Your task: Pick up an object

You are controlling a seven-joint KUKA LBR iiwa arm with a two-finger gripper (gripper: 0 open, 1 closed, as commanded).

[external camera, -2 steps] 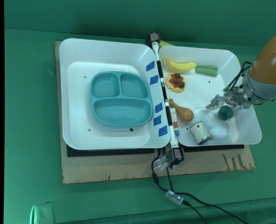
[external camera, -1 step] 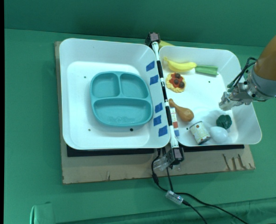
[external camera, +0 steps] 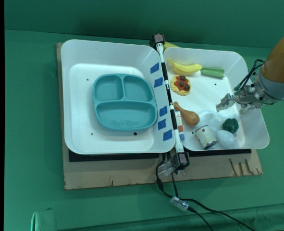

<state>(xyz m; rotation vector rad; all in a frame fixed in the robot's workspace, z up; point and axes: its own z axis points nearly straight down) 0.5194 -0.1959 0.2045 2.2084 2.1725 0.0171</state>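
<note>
Seven small objects lie in the right bin (external camera: 251,139), any of them a candidate for picking: a banana (external camera: 184,67) and a green cucumber piece (external camera: 212,72) near the far wall, a small pizza slice (external camera: 181,85) just below the banana, a brown drumstick (external camera: 187,114) by the divider, and along the near wall a can (external camera: 205,136), a white egg (external camera: 226,138) and a dark green broccoli piece (external camera: 230,125). The egg sits just beside the can, with the broccoli close behind it. The gripper (external camera: 232,101) hangs over the bin's right part, above and slightly beyond the broccoli, with nothing seen between its fingers; whether they are spread or pressed together I cannot tell. In the left bin (external camera: 79,57) rests a teal divided plate (external camera: 125,102), with blue tape marks on the wall beside it
</note>
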